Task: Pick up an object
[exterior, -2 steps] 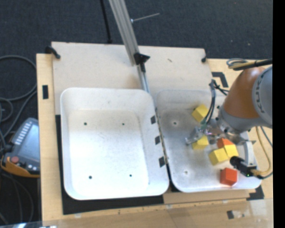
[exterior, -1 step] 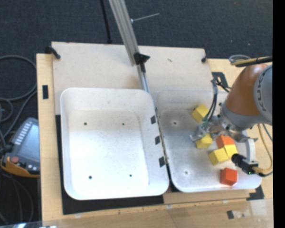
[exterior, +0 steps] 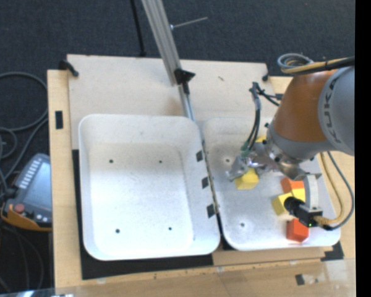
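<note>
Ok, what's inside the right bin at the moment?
In the right bin: a yellow block by the gripper, another yellow block and two orange blocks. The arm covers the bin's far right part.

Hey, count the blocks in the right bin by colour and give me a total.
Yellow blocks: 2, one by the gripper at and one at
Orange blocks: 2, at and
Total: 4 in the right bin, though the arm may hide more.
</note>
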`<state>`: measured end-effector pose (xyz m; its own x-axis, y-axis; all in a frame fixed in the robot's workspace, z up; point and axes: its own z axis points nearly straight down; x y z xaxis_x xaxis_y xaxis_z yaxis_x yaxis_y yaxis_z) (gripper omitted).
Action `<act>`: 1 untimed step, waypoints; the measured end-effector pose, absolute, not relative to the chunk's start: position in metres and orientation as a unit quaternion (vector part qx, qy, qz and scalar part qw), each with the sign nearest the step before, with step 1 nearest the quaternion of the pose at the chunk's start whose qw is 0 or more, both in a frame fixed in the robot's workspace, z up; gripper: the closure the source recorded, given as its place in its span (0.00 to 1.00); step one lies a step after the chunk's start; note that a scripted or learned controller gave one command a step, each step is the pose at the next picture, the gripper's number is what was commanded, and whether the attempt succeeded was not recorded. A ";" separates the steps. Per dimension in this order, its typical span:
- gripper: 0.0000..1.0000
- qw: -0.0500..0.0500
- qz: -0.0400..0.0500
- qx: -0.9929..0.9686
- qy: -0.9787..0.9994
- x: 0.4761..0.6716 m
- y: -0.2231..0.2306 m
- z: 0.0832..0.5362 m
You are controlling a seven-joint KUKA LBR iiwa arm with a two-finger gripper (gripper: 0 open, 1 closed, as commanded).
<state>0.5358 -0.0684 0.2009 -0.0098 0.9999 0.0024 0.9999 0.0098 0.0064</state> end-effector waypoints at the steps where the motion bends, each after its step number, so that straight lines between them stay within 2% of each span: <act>1: 1.00 -0.001 0.000 0.705 0.710 0.507 -0.009 0.196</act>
